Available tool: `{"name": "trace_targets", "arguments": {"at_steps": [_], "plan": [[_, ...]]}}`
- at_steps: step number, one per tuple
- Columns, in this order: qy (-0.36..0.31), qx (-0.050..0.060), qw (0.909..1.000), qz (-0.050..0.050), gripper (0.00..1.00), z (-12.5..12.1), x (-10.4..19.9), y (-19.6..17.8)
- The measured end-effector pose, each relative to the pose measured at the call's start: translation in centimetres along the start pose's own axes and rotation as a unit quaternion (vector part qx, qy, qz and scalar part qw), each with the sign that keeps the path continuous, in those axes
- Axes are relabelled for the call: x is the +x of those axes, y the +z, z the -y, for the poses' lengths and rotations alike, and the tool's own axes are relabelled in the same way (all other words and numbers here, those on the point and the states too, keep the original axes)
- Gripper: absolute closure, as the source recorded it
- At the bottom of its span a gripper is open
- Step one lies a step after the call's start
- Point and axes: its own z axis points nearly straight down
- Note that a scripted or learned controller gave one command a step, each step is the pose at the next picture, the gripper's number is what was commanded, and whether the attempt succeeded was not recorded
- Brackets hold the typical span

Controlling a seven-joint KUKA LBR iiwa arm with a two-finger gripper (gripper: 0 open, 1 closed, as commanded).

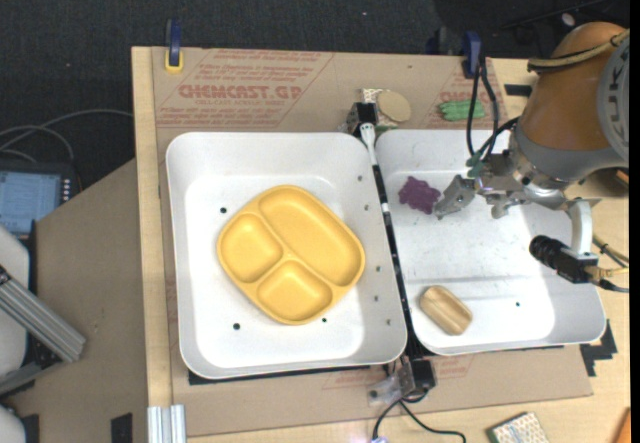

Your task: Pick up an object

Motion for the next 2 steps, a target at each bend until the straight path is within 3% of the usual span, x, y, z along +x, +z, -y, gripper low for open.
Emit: {"name": "trace_targets", "arguments": {"at_steps": [1, 2], "plan": [[-0.003, -0.004, 1.0, 0.0, 0.0, -4.4, 1.5, 8.3], [-0.003, -0.008, 1.0, 0.001, 0.0, -10.4, 1.0, 7.7]]}}
